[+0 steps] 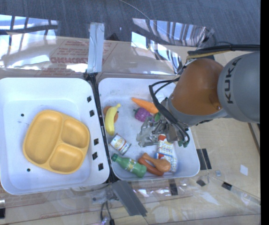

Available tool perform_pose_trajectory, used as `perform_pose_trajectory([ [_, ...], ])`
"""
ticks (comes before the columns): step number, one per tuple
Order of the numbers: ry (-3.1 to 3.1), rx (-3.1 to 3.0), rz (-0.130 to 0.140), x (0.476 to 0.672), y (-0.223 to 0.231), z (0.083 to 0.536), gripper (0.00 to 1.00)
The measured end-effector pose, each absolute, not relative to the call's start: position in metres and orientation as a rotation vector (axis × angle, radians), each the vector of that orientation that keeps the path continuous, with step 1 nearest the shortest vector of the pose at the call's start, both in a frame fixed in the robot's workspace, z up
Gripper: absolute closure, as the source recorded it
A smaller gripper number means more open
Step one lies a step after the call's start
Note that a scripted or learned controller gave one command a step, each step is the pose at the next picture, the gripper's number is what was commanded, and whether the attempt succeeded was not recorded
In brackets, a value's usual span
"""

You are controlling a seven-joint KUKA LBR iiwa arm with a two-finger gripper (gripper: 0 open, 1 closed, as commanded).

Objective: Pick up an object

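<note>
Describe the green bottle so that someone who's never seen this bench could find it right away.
Start at the right bin, the one the arm reaches into. Along its near edge lies the green bottle, on its side, left of an orange sausage-like toy and below a small can. It is the only all-green, bottle-shaped item there.

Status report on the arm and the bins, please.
Gripper low in right bin, fingers unclear. Nothing seen held. Banana, can, green bottle close by; yellow tray in left bin.

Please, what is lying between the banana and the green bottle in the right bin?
In the camera view, a small can with a red and white label lies between the banana above and the green bottle below, on the right bin's floor.
</note>
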State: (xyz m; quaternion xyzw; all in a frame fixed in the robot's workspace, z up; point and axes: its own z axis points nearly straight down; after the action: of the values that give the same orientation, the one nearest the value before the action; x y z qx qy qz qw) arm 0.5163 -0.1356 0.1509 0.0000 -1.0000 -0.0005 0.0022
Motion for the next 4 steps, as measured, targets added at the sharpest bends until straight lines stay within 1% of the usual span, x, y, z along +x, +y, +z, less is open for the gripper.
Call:
perform_pose_trajectory([
  [1,-3.136,0.209,0.002,0.55,-0.212,0.148,1.0],
  [2,-3.136,0.211,0.001,0.551,-0.211,0.148,0.0],
  [3,-3.152,0.044,0.003,0.532,-0.202,0.098,0.0],
  [4,-3.144,-0.023,-0.003,0.563,-0.158,0.093,0.0],
])
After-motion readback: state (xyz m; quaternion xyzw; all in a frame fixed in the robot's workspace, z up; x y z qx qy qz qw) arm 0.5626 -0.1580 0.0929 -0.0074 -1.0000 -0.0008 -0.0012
